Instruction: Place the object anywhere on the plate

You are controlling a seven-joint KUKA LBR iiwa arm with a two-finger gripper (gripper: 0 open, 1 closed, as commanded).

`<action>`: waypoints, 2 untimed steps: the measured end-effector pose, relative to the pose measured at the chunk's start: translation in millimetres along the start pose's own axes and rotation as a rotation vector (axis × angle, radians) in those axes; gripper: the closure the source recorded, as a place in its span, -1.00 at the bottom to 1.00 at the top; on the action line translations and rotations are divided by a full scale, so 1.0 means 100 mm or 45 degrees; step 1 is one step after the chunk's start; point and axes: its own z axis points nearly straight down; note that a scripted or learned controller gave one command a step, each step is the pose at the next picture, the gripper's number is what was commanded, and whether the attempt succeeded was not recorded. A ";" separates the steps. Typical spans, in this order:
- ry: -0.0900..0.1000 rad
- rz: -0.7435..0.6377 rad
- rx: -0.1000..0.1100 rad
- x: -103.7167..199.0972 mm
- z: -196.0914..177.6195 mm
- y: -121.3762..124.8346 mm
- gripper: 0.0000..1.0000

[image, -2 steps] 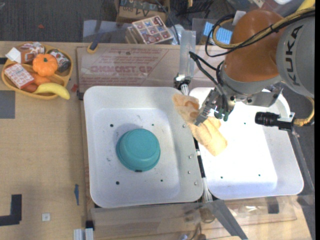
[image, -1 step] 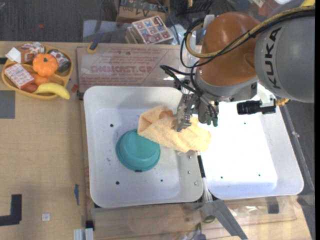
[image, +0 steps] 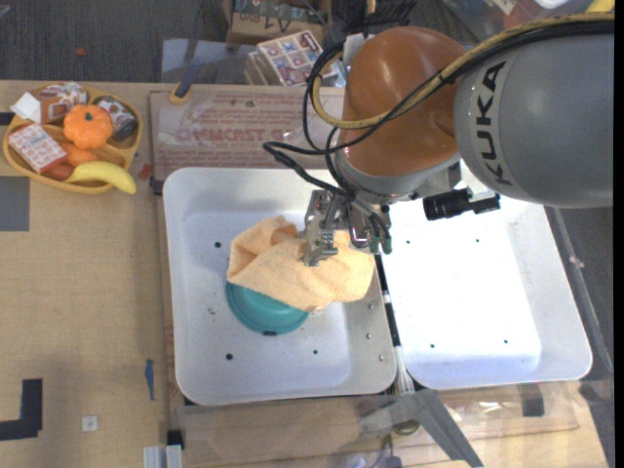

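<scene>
Right now the claw (image: pixel 331 237) sits over the left bin (image: pixel 195 339), near that bin's right wall, fingers (image: pixel 317 247) pointing down into the top edge of a yellow-orange cloth (image: pixel 302 271). Cloth is bunched and draped across a teal plate (image: pixel 263 315), covering most of it; only the plate's front-left rim peeks out. Cloth's long axis runs roughly left-right across the bin, slightly tilted toward the back-left corner. Fingers look pinched on a fold of the cloth, though the fabric hides the tips, so contact is probably a grasp, not certain. The cloth lies directly under and slightly front-left of the claw, and the plate lies front-left again. Judging from that, the object is already resting on the plate, so letting go here should do. Right bin (image: pixel 487 300) sits alongside.
</scene>
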 end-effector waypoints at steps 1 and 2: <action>0.000 -0.005 -0.001 0.03 0.01 0.52 1.00; -0.001 -0.004 -0.001 0.02 0.00 0.52 -1.00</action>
